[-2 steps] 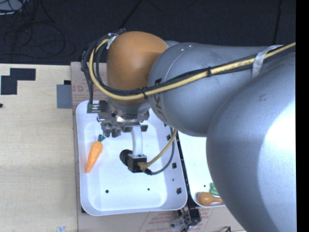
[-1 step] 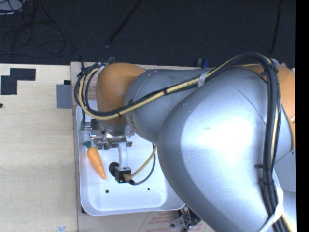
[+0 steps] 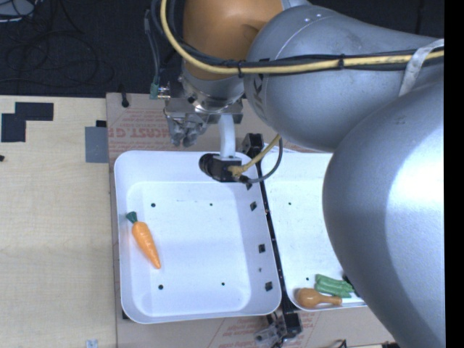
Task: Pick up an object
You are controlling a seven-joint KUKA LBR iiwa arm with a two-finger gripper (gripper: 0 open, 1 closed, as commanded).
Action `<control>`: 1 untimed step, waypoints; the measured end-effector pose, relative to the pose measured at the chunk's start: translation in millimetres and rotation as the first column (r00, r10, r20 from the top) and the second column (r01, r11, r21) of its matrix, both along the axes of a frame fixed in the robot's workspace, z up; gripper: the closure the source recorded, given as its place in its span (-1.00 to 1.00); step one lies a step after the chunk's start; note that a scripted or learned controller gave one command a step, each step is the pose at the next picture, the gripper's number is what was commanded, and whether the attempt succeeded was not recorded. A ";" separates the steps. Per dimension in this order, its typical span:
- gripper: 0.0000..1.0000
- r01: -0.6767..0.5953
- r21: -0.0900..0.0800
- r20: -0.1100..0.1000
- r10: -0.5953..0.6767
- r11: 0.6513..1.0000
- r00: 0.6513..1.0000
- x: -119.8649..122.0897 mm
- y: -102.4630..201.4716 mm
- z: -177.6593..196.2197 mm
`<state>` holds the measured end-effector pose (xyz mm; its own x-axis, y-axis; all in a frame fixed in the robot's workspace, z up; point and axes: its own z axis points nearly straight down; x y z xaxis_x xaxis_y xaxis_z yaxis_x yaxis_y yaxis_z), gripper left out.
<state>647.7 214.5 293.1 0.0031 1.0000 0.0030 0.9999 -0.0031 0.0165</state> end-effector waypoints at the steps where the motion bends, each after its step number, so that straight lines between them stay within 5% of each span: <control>1: 1.00 -0.006 -0.007 -0.029 0.006 1.000 1.000 -6.4 29.3 -140.2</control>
